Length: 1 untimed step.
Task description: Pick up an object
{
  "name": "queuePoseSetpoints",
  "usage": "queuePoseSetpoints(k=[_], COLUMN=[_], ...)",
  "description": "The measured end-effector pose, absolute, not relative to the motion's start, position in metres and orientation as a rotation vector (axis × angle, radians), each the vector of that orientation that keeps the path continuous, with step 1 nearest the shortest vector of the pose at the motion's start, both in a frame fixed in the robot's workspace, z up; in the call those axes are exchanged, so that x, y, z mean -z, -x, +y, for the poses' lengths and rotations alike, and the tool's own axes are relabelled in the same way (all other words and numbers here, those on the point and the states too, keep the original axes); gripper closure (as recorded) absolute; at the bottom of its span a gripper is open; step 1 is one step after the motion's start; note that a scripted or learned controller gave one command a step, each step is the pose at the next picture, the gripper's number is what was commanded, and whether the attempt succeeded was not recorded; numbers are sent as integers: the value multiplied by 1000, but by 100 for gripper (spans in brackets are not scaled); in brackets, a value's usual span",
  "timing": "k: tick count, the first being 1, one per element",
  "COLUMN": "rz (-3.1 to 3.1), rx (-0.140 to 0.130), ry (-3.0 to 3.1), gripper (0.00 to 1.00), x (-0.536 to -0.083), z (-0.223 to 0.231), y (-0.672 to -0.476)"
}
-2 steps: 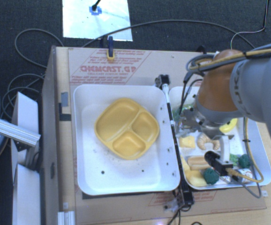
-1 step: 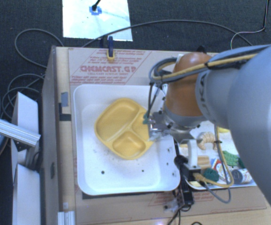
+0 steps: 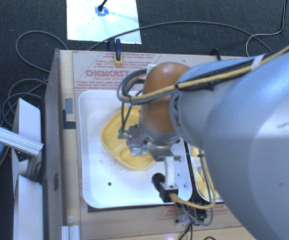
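A yellow, flat rounded object (image 3: 115, 134) lies in the left white bin (image 3: 97, 184), towards its middle and right side. My gripper (image 3: 140, 145) is down over the right part of this yellow object, under the orange band (image 3: 157, 101) of the wrist. The arm's grey bulk hides the contact between gripper and object. A black part (image 3: 160, 185) on a white bracket sticks out below the wrist, near the bin's front rim.
The right bin (image 3: 190, 184) is mostly hidden by the arm; a bit of yellow (image 3: 202, 177) shows inside it. Cables (image 3: 127, 86) loop around the wrist. A cardboard sheet (image 3: 104, 66) lies behind the bins, and dark floor with cables surrounds the bench.
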State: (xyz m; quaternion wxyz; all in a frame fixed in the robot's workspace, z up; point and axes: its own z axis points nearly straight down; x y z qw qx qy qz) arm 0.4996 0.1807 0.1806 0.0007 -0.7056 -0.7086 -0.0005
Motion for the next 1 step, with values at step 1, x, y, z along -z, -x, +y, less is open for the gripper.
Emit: queuePoseSetpoints(k=[1], rz=[-2225], rx=[2], ry=[2219], gripper=[100], x=[-231], z=[130], y=[-487])
